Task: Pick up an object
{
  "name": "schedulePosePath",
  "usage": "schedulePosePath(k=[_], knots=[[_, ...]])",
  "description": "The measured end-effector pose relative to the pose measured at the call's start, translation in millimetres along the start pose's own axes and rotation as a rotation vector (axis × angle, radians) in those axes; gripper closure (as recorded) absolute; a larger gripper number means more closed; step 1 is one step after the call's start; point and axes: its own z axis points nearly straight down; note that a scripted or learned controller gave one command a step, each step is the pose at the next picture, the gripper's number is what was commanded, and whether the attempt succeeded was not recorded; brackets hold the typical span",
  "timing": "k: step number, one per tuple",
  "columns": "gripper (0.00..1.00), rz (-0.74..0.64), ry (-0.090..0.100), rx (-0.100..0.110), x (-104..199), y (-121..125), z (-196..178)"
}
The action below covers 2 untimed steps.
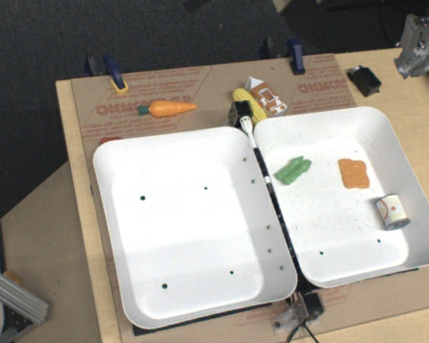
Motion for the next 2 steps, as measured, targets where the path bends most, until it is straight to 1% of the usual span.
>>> schedulePosePath(k=[2], knots=[[1.0,-0.001,-0.002,-0.009,0.3,1.8,-21.2]])
